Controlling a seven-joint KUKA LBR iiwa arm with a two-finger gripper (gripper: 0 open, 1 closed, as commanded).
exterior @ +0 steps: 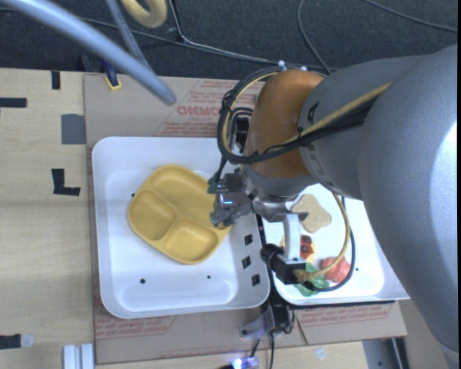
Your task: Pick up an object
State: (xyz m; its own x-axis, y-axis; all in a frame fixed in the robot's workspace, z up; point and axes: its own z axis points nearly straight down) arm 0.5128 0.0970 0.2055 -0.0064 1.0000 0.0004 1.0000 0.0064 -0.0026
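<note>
A brown cardboard-covered bench (200, 110) sits under dark flooring strung with black cables, and on it two shallow white bins lie side by side. In the left bin (111, 206) lies a yellow divided plate (173, 214), flat and face up, with three compartments showing. It sits in the upper right part of that bin, its long axis running on a slant from upper left to lower right, and its right rim lies close to the wall the two bins share.

Just beside that right rim hangs the gripper (224, 200), a dark metal cluster under the arm's orange band (280, 114). It appears to touch or overlap the plate's edge, though from this angle I can't say whether it is resting on the rim or hovering over it. Whether its jaws are spread or pressed together I cannot tell; the bulk of the wrist hides them.

So the plate lies to the left of the tool, nearly under it, and any grasp would, I judge, have to bite the thin raised rim rather than the broad flat face.

Further out, the right bin (369, 283) holds a tan piece shaped like toast (315, 214) and a small heap of red, green and orange toys (323, 271), partly screened by the grey arm (399, 167).
</note>
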